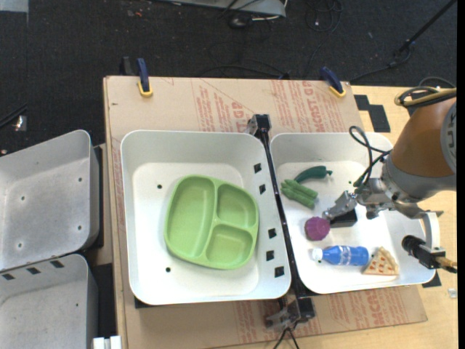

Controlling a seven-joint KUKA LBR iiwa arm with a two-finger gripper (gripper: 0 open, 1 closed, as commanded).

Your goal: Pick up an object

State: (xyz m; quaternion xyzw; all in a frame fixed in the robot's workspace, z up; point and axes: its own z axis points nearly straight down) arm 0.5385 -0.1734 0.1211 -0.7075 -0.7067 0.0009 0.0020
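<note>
Nearest the camera in the right bin (330,286) lie a blue bottle (343,255) and a pizza-slice toy (381,263), side by side along the bin's front edge. That bottle lies on its side, its long axis running left to right, with its white cap toward the divider between the bins and its base almost touching the pizza slice. Just behind it sits the gripper (340,213), low over the bin floor, dark fingers pointing left toward a purple round toy (317,228) right at their tips; whether they are parted or clenched cannot be told. Nothing is visibly between them. Farther back rest a green bean-like toy (299,192) and a dark green pepper (313,173). Across the divider, the left bin (138,217) holds a green sectioned plate (212,222).
</note>
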